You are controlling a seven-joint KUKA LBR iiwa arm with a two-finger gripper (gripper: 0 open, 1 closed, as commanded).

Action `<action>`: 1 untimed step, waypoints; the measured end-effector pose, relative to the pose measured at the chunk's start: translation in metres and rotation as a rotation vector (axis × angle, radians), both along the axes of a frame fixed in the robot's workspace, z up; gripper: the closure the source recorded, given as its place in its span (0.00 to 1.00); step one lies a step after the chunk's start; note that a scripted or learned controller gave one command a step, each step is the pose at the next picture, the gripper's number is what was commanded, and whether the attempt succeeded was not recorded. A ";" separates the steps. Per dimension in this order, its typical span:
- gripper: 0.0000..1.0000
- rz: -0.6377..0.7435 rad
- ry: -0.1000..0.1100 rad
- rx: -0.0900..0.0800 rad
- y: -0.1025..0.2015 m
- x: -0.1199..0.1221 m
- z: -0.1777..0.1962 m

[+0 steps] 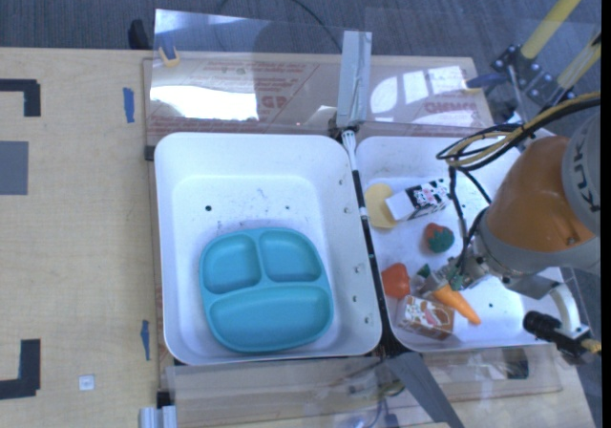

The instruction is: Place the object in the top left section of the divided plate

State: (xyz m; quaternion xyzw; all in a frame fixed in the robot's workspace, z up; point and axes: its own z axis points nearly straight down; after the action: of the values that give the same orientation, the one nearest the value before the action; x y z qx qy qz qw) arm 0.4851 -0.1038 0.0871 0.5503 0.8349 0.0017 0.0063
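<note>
Nearest in the right bin (496, 326) lie a snack packet (427, 317) and a carrot (456, 303). The gripper (462, 273) hangs just above the carrot; its state cannot be told. The blue divided plate (266, 290) sits in the left bin (181, 225).

Counted 2 white bins: left bin (181, 225) & right bin (496, 154). 1 blue divided plate (265, 289) w/ 3 sections, in left bin. Right bin had approx. 6 small items: 1 yellow piece (380, 205), 1 black-and-white box (427, 198), 1 green-and-red item (438, 237), 1 orange-red block (395, 279), 1 carrot (456, 303), 1 printed packet (427, 317). 1 arm (544, 197).
</note>
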 end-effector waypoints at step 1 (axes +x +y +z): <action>1.00 0.003 0.003 0.000 0.000 0.001 0.000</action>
State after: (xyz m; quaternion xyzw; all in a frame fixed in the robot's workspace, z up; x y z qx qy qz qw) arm 0.4864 -0.1040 0.0869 0.5490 0.8358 0.0011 0.0049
